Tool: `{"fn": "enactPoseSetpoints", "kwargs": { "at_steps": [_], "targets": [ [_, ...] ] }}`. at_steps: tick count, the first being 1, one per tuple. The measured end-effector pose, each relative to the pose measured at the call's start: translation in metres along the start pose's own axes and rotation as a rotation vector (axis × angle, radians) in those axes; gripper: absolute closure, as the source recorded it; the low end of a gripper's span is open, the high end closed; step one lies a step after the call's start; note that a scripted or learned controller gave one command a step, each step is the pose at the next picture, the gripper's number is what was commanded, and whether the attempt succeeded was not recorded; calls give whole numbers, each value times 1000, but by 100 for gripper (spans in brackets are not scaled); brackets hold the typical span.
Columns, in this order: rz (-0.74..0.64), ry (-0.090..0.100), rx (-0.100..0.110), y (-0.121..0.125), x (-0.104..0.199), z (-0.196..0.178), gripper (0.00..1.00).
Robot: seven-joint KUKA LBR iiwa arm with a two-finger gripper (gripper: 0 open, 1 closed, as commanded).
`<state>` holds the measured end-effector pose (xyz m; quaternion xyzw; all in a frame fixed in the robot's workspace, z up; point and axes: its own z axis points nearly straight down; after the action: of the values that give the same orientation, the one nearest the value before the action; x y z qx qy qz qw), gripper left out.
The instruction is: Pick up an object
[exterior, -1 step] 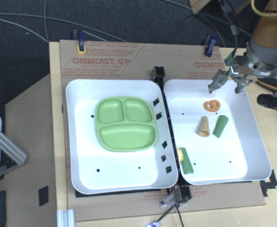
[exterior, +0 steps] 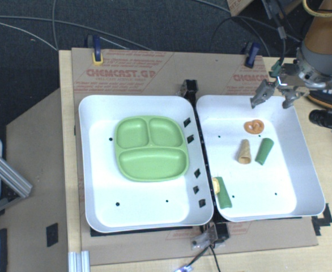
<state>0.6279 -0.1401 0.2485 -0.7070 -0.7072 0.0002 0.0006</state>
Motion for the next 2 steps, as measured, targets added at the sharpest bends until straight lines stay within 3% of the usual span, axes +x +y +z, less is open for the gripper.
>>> {"fn": "enactPoseSetpoints", "kwargs": {
  "at_steps": [2],
  "targets": [
    [-1,2,5,5,4,104,0]
  ]
}}
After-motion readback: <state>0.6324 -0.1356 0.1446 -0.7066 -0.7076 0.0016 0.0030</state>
